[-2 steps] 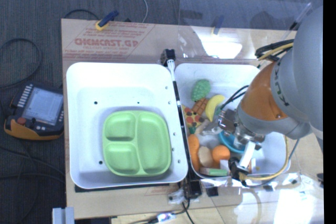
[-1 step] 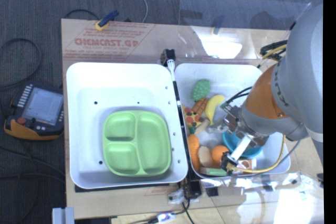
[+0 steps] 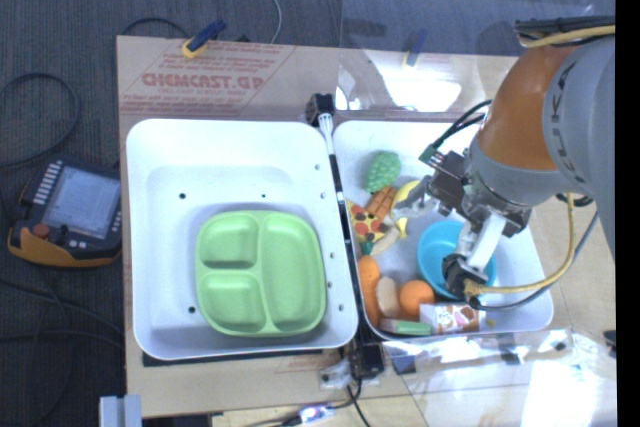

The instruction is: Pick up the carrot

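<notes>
The carrot [image 3: 369, 278], a smooth orange piece, lies along the left wall of the right bin [image 3: 530, 300], near its front. My gripper [image 3: 441, 194] hangs over the middle of that bin, above the rim of a blue bowl [image 3: 440, 253], up and to the right of the carrot and apart from it. The grey wrist with its orange band hides the fingers from this camera. I see nothing held under the gripper.
Around the carrot lie an orange ball [image 3: 416, 295], a beige piece [image 3: 387, 297], a small carton [image 3: 452, 318], a striped orange and red toy [image 3: 374, 212], a green bumpy toy [image 3: 382, 169] and a banana [image 3: 408, 191]. The left bin [image 3: 160, 165] holds a green divided plate [image 3: 262, 270].
</notes>
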### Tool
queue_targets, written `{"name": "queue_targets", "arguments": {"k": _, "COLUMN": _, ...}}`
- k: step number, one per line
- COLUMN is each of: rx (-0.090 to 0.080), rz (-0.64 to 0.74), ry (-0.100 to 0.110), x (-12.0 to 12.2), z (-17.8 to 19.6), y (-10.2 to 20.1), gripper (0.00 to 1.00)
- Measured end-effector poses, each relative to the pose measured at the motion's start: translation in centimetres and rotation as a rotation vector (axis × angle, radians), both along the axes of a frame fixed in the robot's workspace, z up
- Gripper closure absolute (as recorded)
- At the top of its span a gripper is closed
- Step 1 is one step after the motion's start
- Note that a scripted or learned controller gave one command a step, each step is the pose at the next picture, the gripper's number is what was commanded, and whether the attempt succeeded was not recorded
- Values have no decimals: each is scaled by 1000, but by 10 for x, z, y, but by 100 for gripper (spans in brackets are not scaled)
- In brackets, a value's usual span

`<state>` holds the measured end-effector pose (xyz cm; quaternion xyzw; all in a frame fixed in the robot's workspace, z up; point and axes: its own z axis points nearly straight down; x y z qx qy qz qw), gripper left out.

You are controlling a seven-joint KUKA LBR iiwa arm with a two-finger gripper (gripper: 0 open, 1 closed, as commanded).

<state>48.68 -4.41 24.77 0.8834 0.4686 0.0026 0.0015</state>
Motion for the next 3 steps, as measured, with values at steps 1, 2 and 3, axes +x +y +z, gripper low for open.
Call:
{"name": "queue_targets", "arguments": {"k": 1, "rx": 1, "rz": 46, "ry": 21, "x": -5, "z": -69, "y": 58, "gripper": 0}}
{"name": "queue_targets", "arguments": {"k": 2, "rx": -3, "rz": 145, "ry": 10, "x": 23, "z": -36, "y": 4, "gripper": 0}}
{"name": "queue_targets", "arguments": {"k": 3, "rx": 1, "rz": 461, "ry": 14, "x": -4, "z": -66, "y": 17, "gripper": 0}}
